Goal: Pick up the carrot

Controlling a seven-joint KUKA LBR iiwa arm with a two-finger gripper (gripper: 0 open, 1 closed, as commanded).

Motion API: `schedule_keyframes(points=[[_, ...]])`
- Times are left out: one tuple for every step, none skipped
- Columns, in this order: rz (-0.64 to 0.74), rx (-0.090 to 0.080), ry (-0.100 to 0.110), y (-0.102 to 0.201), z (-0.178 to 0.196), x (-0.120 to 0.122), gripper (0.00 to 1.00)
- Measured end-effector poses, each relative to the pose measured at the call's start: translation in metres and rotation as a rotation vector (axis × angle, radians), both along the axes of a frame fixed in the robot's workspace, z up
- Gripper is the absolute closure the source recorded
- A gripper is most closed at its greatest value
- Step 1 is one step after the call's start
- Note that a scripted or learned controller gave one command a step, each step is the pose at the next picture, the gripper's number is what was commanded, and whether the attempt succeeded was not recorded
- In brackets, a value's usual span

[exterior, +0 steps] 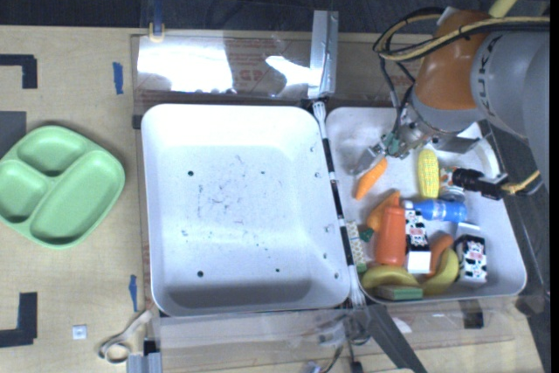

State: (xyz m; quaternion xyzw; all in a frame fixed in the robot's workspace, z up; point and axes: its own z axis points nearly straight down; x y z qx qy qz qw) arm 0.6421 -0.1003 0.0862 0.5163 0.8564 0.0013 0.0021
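Note:
The orange carrot (370, 177) lies slanted in the right bin (514, 275), close to that bin's left wall, with its upper end pointing up and right. My gripper (390, 146) hangs just above and to the right of that upper end, below the orange wrist band (447, 70). The gripper tip meets the carrot's top end in the picture, but whether it touches it is not clear.
A corn cob (428, 173) stands right of the carrot. An orange bottle (390, 233), a blue bottle (439, 211), a banana (441, 273) and small cartons crowd the bin's front. The left bin (236, 205) adjoins it. A green divided plate (58, 184) sits at the far left.

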Motion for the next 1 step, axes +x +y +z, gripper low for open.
schedule_keyframes(points=[[-0.003, 0.0, -0.008, -0.0013, 0.0126, 0.0021, 1.0]])
